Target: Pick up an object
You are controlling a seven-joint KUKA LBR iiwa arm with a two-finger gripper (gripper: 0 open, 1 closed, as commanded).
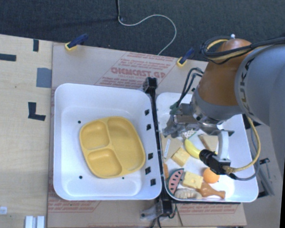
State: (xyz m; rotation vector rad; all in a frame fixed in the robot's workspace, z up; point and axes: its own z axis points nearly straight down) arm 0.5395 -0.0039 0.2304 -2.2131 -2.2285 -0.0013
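White bins: two shallow bins are sitting side by side on a cardboard sheet [131, 70], the left bin [64, 129] and the right bin [242, 192] meeting at a black divider [153, 132].
Left bin contents: a yellow three-compartment plate [112, 146] is lying flat near the middle, turned at a slant.
Right bin contents: a banana [192, 149], a pale cheese wedge [180, 156], a second yellow block [192, 180], a watermelon slice [175, 180], an orange ball [210, 176], a toast-coloured slice [208, 141] and a tan drumstick-shaped piece [210, 192] are lying crowded together in the near half.
Arm: the grey arm [266, 82] with its orange band [224, 76] is reaching in from the right and hanging over the far half of the right bin.
Gripper: the gripper [173, 128] is pointing down at the bin's left side, close to the divider, just beyond the banana and the cheese wedge.
Gripper state: nothing is showing between the fingers; how far apart they are standing cannot be told from this angle.
Cables: a yellow cable [244, 167] is looping from the wrist over the right bin; a thin white cord [150, 20] is curling across the dark floor beyond the bench.
Clamps: two blue-and-yellow clamps [76, 41] [185, 56] are gripping the far edge of the cardboard.
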